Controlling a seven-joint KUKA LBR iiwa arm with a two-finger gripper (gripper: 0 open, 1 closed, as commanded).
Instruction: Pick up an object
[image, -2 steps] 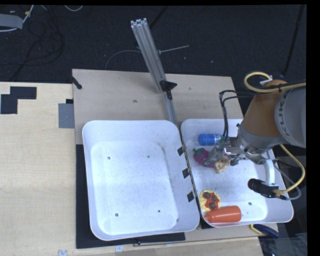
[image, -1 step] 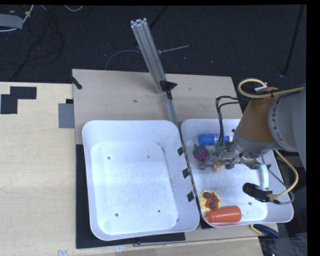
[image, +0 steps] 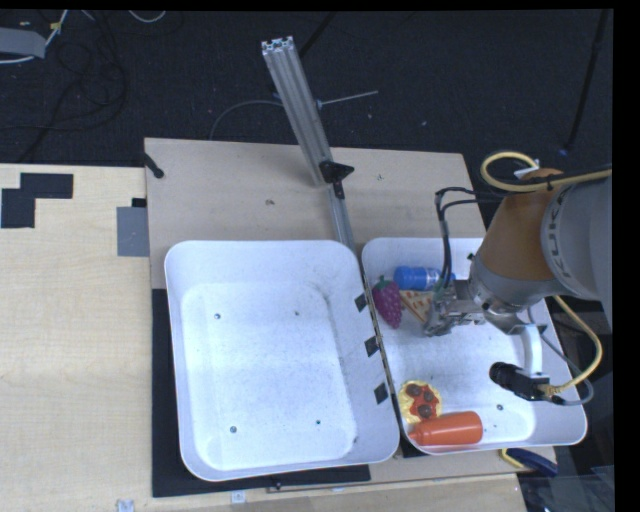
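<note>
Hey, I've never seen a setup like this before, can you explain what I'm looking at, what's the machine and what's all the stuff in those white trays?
This is one picture from a camera fixed above a workbench, looking down at a slant. The grey machine with the orange band reaching in from the right is a robot arm. Its gripper, a two-finger claw, hangs low over the right bin. I cannot tell whether it is gripping anything. That bin holds small toy-like items: a blue bottle and a purple grape bunch near the gripper, then a yellow piece with dark spots and an orange-red sausage shape at the near edge. The left bin sits beside it.
</note>
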